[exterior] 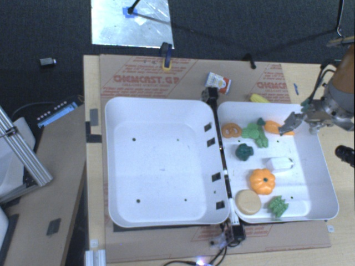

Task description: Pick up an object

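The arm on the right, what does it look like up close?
The arm is grey, with an orange band near the wrist. Its end is a cluster of grey metal parts, and the hand is a slim grey piece jutting out from them. Thin dark cables run beside the arm.

- You see two bins [161, 107] of smooth white plastic with a slight sheen.
- Under them lies matt brown cardboard [144, 73] printed in red.
- Your pumpkin [262, 181] looks like glossy orange plastic.
- The sheet [130, 15] beyond the bench looks like dull, scuffed metal.
- The gripper [289, 124] looks like grey metal.
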Robot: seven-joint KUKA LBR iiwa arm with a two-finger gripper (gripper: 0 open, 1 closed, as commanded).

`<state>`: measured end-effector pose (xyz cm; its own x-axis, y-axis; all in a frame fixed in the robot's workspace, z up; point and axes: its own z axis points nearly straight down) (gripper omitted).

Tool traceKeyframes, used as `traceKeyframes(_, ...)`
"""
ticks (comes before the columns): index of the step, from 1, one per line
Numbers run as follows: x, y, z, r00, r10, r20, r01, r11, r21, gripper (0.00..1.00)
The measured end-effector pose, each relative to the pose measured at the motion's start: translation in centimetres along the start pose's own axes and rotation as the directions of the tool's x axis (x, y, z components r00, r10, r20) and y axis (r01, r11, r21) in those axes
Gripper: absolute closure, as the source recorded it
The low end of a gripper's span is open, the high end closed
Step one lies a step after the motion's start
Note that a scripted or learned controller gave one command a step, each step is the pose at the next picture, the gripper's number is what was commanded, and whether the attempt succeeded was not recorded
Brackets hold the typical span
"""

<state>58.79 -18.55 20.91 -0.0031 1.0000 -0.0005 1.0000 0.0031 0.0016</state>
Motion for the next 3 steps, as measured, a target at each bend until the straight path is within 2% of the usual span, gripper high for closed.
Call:
traceKeyframes(1,7.3,5.5,13.0,1.000,-0.006,-0.004,0.006,1.000,0.000,0.00)
traceKeyframes(2,6.8,5.8,10.9,1.000,-0.003,0.000,0.003,1.000,-0.012,1.00)
traceKeyframes(3,8.2,2.1,12.5,1.000,0.002,-0.001,-0.002,1.000,0.003,1.00)
